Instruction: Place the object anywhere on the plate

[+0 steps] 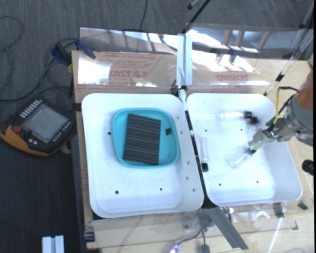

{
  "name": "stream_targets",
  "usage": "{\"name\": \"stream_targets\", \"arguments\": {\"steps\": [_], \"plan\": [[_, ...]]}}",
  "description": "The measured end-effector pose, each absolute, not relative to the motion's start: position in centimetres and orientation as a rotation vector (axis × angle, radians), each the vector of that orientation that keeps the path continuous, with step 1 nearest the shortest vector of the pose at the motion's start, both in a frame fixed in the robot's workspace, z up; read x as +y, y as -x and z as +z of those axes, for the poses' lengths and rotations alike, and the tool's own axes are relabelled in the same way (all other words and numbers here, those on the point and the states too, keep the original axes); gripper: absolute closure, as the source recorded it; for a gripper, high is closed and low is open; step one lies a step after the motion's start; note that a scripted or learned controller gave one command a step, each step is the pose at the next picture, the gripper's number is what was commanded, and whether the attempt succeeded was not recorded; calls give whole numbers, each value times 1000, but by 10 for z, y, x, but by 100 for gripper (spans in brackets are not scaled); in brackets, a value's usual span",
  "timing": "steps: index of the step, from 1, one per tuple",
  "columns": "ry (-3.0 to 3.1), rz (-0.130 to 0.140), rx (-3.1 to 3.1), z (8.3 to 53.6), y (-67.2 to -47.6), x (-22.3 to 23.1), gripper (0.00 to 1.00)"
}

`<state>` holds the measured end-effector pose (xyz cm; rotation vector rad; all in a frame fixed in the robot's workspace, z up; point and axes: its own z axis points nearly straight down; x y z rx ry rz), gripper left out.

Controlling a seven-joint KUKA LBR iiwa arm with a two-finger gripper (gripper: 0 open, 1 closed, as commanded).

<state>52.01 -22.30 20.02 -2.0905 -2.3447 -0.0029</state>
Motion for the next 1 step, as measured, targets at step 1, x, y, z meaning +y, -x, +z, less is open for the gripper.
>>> {"name": "stream_targets", "arguments": {"steps": [1], "plan": [[2090,-3,-2345,200,-520,-223,0]]}}
